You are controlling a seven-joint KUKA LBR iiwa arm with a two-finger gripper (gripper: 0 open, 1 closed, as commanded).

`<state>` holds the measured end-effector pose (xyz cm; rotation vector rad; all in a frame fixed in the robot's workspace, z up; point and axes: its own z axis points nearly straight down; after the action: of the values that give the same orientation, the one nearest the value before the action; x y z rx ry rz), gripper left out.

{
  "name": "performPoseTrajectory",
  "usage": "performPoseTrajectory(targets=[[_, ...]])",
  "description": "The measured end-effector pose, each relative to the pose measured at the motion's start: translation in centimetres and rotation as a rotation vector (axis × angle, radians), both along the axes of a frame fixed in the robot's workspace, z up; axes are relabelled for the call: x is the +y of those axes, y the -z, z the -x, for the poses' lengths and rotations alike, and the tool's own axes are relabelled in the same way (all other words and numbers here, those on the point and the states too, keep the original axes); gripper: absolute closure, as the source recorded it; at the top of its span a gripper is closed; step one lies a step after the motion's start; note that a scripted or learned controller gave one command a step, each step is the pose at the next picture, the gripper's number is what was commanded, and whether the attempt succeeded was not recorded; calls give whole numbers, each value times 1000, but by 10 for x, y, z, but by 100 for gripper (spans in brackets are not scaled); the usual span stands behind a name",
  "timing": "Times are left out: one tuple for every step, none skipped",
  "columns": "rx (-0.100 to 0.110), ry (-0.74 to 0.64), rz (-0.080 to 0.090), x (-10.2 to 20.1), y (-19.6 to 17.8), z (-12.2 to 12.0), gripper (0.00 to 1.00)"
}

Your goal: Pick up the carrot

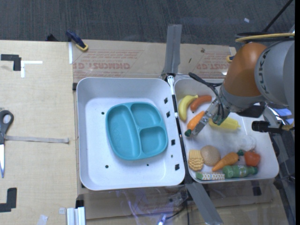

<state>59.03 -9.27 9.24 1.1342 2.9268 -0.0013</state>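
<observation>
The arm (262, 74) enters from the right of the frame over the right bin (267, 172). The left bin (86, 139), centre frame, holds a teal plate (137, 130). The gripper (202, 122) sits low at the right bin's left side, its fingers narrowly parted around the carrot (194, 121), which lies tilted beside a banana (185, 106). A second carrot (225, 161) lies lower right, near a bread roll (210, 154) and a waffle (195, 160).
</observation>
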Motion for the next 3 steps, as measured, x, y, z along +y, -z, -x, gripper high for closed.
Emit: performPoseTrajectory(targets=[[0,246,0,-6,0,-42,0],[-2,241,2,-5,-10,-43,100],[-2,242,2,-5,-10,-43,0]])
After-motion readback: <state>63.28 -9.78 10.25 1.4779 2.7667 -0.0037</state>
